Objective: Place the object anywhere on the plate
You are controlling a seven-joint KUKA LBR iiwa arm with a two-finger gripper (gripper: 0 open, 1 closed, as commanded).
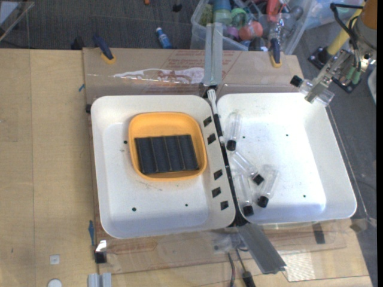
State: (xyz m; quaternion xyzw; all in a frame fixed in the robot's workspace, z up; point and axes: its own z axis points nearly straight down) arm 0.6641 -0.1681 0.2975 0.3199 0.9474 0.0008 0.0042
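Worktop (48,160) wood lies nearest, bearing both bins; the tool (317,91) hangs at the far right corner of the right bin (311,154), nothing visibly in it, and whether it is open or closed I cannot tell; clear vials (254,178) lie near that bin's left wall, loose and apart from the tool; in the left bin (114,208), the plate (167,118) carries a dark ridged block (166,154), flat and well apart from the tool; if the block is the object, the task looks done.
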